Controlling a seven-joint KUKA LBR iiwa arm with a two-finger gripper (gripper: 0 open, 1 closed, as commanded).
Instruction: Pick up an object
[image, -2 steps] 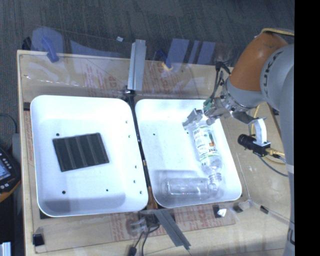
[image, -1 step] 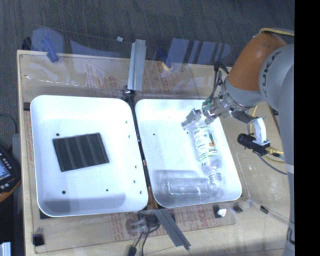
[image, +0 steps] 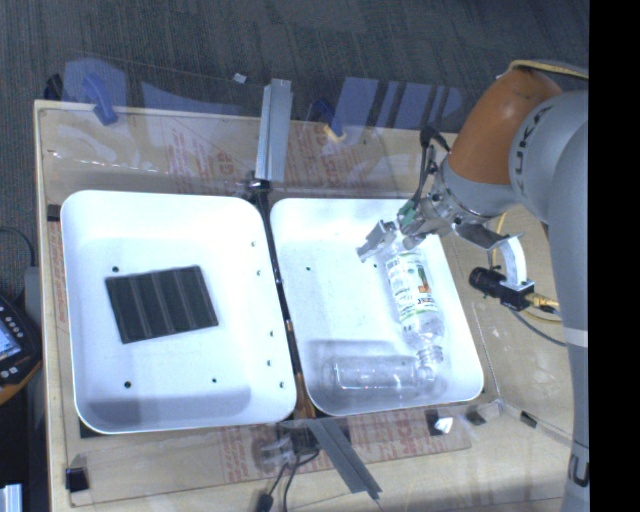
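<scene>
A clear plastic bottle with a white and orange label (image: 412, 292) lies lengthwise along the right side of the right bin (image: 330, 300). A second clear bottle (image: 375, 373) lies across that bin's near end. A dark ribbed rectangular pad (image: 161, 302) rests flat in the left bin (image: 90, 390). My gripper (image: 382, 241) hangs over the far right part of the right bin, just above the upper end of the labelled bottle. Nothing shows between its fingers.
A metal bar (image: 271, 130) stands at the back between the two bins. A dark divider (image: 282, 300) runs between the bins. The arm (image: 510, 140) comes in over the right bin's far right corner.
</scene>
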